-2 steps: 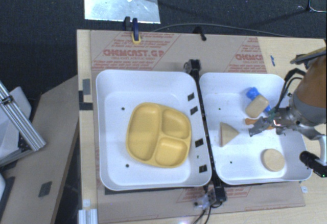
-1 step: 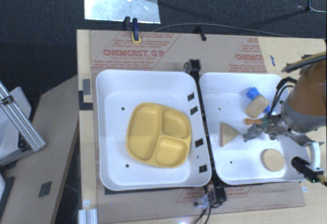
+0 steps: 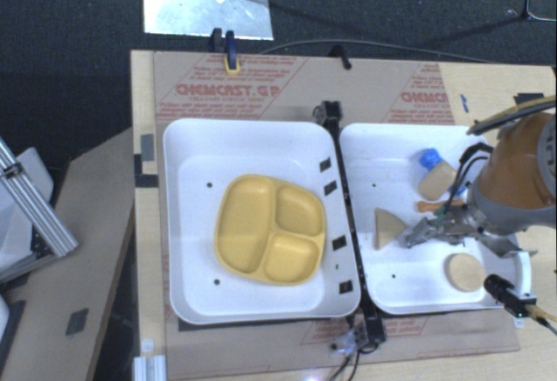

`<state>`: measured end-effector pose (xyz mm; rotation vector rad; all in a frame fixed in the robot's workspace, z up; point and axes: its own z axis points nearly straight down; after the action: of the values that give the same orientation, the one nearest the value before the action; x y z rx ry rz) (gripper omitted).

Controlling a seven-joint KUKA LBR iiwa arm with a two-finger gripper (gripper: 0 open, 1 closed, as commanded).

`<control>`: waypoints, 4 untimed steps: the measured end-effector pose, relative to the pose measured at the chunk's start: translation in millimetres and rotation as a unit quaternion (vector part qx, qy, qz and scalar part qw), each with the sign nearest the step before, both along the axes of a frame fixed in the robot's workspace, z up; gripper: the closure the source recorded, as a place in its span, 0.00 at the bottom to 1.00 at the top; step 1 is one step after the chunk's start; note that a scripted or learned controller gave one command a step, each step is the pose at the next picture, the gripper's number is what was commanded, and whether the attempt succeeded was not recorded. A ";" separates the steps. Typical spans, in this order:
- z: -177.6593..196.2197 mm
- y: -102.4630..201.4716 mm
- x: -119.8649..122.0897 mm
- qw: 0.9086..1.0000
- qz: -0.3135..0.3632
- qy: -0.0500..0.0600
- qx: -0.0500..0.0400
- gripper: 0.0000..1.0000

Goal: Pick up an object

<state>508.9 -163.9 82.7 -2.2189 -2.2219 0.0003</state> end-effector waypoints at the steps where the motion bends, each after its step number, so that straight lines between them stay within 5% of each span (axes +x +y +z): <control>1: 12.4 -0.4 1.3 1.000 0.000 -0.002 -0.001 1.00; 4: 175.9 -1.5 -5.4 1.000 0.002 -0.005 -0.002 1.00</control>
<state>503.5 -165.4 258.6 -2.2210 -2.2319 -0.0064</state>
